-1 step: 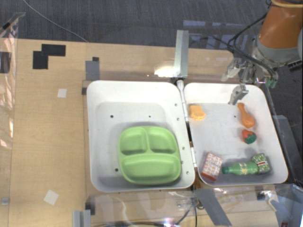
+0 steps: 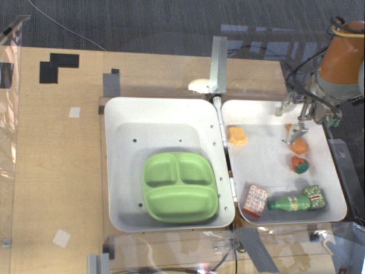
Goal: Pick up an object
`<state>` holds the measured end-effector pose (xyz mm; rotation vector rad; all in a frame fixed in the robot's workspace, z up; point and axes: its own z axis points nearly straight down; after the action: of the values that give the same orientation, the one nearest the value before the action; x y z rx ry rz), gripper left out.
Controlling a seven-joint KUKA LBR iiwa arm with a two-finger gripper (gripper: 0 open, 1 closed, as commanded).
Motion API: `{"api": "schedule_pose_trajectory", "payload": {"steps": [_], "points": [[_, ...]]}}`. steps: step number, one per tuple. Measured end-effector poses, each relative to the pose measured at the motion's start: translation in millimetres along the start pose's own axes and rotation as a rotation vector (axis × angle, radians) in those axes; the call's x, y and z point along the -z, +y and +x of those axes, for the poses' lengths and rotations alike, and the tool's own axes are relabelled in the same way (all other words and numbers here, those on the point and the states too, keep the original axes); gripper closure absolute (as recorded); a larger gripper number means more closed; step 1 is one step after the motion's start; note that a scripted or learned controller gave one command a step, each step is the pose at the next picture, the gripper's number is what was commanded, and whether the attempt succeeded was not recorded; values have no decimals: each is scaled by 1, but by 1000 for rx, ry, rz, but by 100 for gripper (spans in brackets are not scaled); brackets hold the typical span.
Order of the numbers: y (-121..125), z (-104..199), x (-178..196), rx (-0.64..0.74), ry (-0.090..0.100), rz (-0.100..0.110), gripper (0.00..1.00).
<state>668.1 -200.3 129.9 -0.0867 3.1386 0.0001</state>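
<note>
The gripper (image 2: 297, 121) hangs over the far part of the right-hand shallow white bin (image 2: 258, 153), its metal fingers (image 2: 303, 112) pointing down just above a small round orange toy fruit (image 2: 299, 147); they look slightly parted with nothing between them, though the view is too coarse to say how wide. That orange piece is the nearest candidate, with a red-and-green strawberry-like toy (image 2: 300, 165) just beside it on the near side. Elsewhere in this bin lie a yellow-orange lumpy toy (image 2: 237, 136) near the dividing wall, a small red-patterned carton (image 2: 255, 200), a green plastic bottle (image 2: 290, 204) lying on its side and a small green patterned packet (image 2: 314, 197) touching the bottle's base. The left white bin (image 2: 122, 153) holds a light green compartment tray (image 2: 180, 186). To do the step well, I would centre the gripper over the orange fruit, descend straight so one finger passes on each side, keep clear of the strawberry, and close only once low enough to catch the widest part, since a round toy may squirt out. The carton, bottle and packet carry printing, but none of it can be read here.
</note>
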Motion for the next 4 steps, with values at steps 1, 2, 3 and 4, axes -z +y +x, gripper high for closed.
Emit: {"api": "schedule_pose_trajectory", "payload": {"steps": [1, 2, 3, 4], "points": [[-3, 39, -41, 198, -8, 3, 0], [4, 117, -40, 211, -10, 4, 0], [6, 110, -25, 219, -28, 11, 100], [33, 164, 23, -159, -8, 2, 100]]}}
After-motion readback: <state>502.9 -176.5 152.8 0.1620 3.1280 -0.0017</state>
